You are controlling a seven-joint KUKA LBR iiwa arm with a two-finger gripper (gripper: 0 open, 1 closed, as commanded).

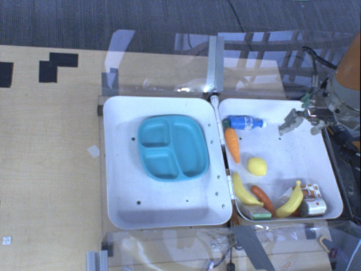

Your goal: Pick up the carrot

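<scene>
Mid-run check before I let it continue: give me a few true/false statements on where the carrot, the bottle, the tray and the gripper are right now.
1. The orange tapered carrot lies in the right white bin, near its left wall. True.
2. The blue plastic bottle lies in the left white bin. False: it is in the right bin, just above the carrot.
3. The blue sectioned tray sits in the left bin. True.
4. The two-finger gripper holds the carrot. False: it is over the right bin's upper right, apart from the carrot.
5. The round yellow lemon rests on the tray. False: it is in the right bin.

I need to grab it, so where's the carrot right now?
The carrot lies in the right bin, along its left wall, just below the blue bottle.
</scene>
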